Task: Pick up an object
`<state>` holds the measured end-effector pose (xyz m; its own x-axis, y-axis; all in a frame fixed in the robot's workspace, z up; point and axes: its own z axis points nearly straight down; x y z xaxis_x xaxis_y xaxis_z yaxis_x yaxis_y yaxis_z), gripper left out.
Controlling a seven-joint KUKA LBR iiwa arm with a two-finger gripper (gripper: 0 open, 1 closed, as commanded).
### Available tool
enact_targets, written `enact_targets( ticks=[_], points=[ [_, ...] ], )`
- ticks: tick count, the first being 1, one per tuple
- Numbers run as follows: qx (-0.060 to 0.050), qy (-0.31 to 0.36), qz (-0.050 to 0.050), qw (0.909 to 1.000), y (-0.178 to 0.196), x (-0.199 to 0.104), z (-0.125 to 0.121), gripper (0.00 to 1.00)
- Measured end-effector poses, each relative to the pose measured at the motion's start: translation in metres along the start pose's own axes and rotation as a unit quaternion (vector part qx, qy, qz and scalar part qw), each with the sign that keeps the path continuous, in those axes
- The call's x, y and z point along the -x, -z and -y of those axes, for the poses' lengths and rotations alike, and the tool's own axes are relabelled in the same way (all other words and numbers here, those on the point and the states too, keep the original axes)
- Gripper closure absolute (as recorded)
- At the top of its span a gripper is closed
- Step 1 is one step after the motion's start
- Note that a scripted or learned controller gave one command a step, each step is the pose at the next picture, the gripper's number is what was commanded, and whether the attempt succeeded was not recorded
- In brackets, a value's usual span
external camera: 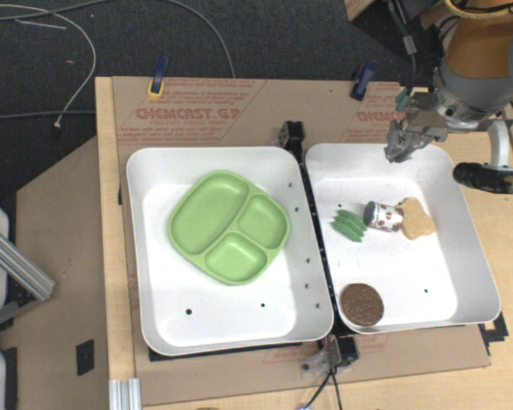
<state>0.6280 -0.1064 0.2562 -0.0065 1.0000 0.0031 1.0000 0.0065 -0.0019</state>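
1. A cardboard-covered bench (239, 109) stands on dark carpet.
2. The left bin (154, 254) holds a green divided plate (229, 226).
3. The right bin (462, 263) holds a green pea pod (350, 225), a small can (383, 216), a tan biscuit (417, 219) and a brown disc (361, 303).
4. The gripper (399, 150) hovers over that bin's far edge, grasping nothing; its opening cannot be told.

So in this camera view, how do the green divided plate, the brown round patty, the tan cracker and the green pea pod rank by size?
1. green divided plate
2. brown round patty
3. tan cracker and green pea pod look alike; no ranking.
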Motion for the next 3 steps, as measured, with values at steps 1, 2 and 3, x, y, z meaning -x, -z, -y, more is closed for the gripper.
enact_targets(
  ticks=[1, 2, 3],
  points=[
    [0.000, 0.000, 0.000, 1.0000, 0.003, -0.047, 0.011, 1.00],
    [0.000, -0.001, 0.000, 1.0000, 0.006, -0.101, 0.020, 1.00],
    [-0.001, 0.000, 0.000, 1.0000, -0.002, -0.162, 0.022, 1.00]
  ],
)
